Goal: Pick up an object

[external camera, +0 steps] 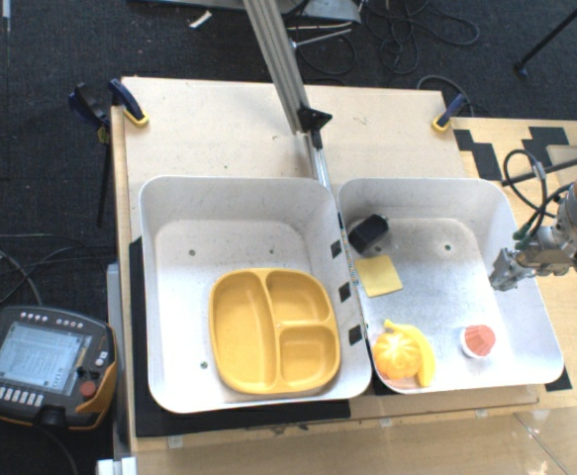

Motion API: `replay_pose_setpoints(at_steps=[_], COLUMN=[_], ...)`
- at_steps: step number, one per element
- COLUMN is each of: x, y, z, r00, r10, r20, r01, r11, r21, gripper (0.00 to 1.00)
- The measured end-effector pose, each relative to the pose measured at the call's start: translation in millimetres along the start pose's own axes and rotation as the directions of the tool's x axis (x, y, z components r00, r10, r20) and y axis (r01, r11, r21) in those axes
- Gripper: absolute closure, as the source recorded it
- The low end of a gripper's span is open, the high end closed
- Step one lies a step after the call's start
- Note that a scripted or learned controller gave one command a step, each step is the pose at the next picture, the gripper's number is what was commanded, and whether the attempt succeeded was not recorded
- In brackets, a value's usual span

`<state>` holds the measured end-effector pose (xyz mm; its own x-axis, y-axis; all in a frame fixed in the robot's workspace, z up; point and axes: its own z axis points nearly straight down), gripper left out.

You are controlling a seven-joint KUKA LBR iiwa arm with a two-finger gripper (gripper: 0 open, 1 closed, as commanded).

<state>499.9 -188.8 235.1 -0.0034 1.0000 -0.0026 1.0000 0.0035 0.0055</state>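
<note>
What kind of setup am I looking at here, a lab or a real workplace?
Most likely a robotics lab test bench. A teach pendant lies on the dark floor by loose cables, the wooden board is clamped at its corners, and the white bins hold toy-like items such as a yellow divided plate.

Gripper (506,270) over right bin's (530,315) right rim.

- A robotics lab.
- Teach pendant (41,366) on dark carpet at 8 o'clock.
- Loose cables (407,28) at 1 o'clock.
- Plywood bench (229,127) with clamps (100,102) and two white bins (169,216).
</note>
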Motion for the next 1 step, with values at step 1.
replay_pose_setpoints(at_steps=[1], x=[49.2], y=[0.4], z=[9.3], r00=[1.000], r10=[-0.004], r20=[-0.004], r01=[0.004], r11=[1.000], r21=[0.006], gripper=[1.00])
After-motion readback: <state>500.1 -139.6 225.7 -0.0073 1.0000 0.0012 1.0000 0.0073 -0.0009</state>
